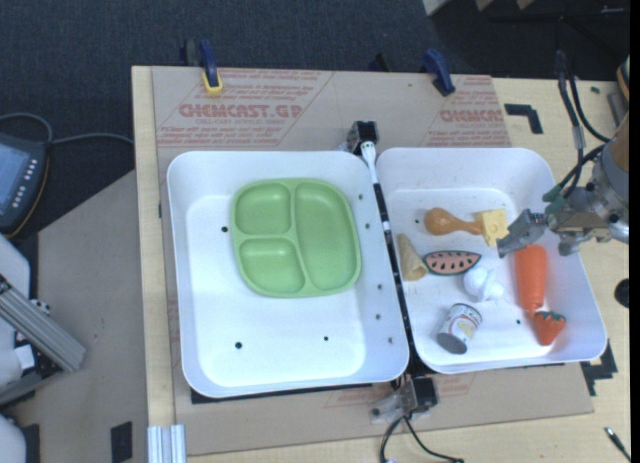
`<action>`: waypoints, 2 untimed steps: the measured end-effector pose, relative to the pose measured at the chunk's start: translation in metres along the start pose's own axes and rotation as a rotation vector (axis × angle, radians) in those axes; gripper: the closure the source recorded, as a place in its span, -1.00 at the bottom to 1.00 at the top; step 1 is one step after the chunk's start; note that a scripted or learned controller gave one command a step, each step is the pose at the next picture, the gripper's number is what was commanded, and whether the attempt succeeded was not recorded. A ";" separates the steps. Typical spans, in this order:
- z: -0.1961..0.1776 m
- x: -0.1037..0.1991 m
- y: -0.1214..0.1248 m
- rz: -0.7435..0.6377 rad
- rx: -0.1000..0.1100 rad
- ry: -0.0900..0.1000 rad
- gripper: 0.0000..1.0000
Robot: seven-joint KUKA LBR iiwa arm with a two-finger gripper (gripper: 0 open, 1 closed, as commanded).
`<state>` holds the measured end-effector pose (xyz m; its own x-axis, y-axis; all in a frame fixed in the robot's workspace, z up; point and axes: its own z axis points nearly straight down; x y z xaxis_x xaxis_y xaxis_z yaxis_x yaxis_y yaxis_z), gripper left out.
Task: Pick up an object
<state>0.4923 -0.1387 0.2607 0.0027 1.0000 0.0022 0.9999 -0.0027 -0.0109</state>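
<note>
The right bin (570,191) holds several toy foods: an orange carrot (531,279) with a red piece (548,326) at its lower end, a watermelon slice (452,262), a yellow cheese block (492,224), a brown drumstick (444,220), a tan wedge (410,258), a white lump (485,286) and a small can (462,324). My gripper (543,238) hangs at the bin's right side, just over the carrot's upper end. It looks open, one grey finger (515,233) left of the carrot tip and the other to its right. Nothing is lifted.
A green divided plate (296,237) lies in the left bin (200,301). A black divider strip (385,241) runs between the bins. Cables hang along the arm at the right edge. Blue clamps (436,69) hold the board at the back.
</note>
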 end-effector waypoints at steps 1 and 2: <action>-0.005 0.000 0.002 -0.003 -0.012 -0.002 -1.00; 0.037 -0.001 0.000 -0.002 -0.006 0.000 -1.00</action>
<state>0.4915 -0.1393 0.2238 0.0005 1.0000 0.0019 1.0000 -0.0005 -0.0045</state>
